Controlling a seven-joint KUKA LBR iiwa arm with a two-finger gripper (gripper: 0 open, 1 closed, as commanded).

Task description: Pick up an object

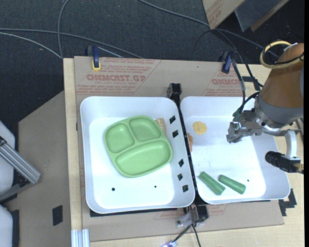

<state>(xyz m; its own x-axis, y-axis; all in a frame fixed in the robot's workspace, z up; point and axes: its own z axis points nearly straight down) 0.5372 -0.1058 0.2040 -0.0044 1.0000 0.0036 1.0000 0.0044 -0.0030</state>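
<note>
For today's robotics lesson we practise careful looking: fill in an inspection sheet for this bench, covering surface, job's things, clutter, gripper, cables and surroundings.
Surface: brown board bearing two white bins, left bin and right bin, side by side.
Job's things: green divided plate in the left bin; two green sticks near the right bin's front edge; small yellow piece near its back left.
Clutter: small tan bit at the plate's back right edge; what it is cannot be told.
Gripper: gripper above the right bin, right of the yellow piece; nothing seen held.
Cables: thin cables on the dark floor behind the board.
Surroundings: dark carpet; cardboard box at the back.
</note>
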